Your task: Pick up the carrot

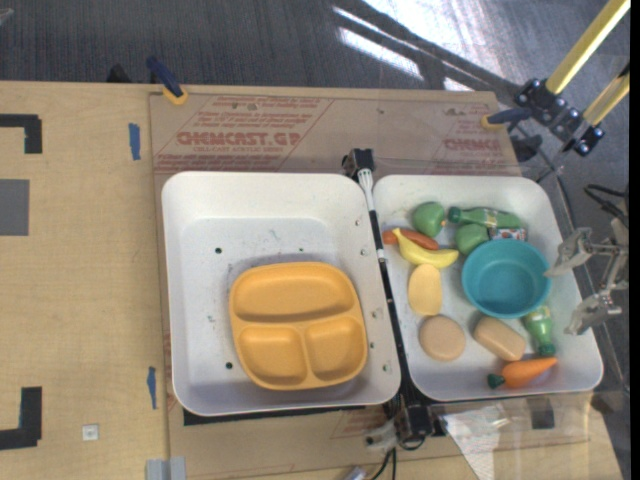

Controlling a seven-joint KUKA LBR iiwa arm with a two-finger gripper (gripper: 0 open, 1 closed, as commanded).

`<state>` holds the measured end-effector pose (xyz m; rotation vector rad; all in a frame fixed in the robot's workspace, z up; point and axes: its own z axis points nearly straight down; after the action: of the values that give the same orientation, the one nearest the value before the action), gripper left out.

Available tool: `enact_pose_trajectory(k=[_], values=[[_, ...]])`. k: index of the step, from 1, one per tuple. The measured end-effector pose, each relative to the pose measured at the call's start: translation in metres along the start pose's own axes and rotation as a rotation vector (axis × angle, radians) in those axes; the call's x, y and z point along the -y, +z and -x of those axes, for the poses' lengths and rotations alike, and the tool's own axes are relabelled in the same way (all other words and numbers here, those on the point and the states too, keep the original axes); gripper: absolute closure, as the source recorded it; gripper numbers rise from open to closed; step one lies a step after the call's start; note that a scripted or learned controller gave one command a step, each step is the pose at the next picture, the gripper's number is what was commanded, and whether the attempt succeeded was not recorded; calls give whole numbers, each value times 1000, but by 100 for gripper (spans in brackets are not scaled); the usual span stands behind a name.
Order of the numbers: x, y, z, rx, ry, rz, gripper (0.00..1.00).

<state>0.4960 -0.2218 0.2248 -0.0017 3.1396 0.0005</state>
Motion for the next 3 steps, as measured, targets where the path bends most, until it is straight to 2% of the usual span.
enact_pose_trajectory(k=[1, 2, 3], values=[[0, -12, 3, 9, -1, -3, 100], [-1, -11, 3, 8, -1, -2, 0], [-1, -24, 6, 18, -3, -6, 100]])
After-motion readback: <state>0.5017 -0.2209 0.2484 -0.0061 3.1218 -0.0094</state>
